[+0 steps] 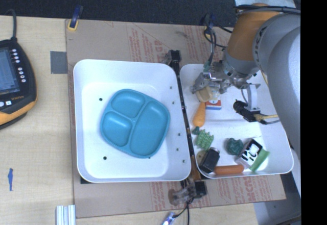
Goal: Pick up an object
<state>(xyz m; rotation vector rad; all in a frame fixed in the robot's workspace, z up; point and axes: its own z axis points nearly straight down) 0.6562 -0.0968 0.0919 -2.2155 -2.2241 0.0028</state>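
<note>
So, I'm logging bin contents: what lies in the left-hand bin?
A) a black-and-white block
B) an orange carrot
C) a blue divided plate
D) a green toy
C: the blue divided plate lies alone in the left bin; the small toys sit in the right bin.

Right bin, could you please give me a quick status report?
Tool low at right bin's far end. Over a tan piece; grasp unconfirmed. Orange carrot close beside.
</note>
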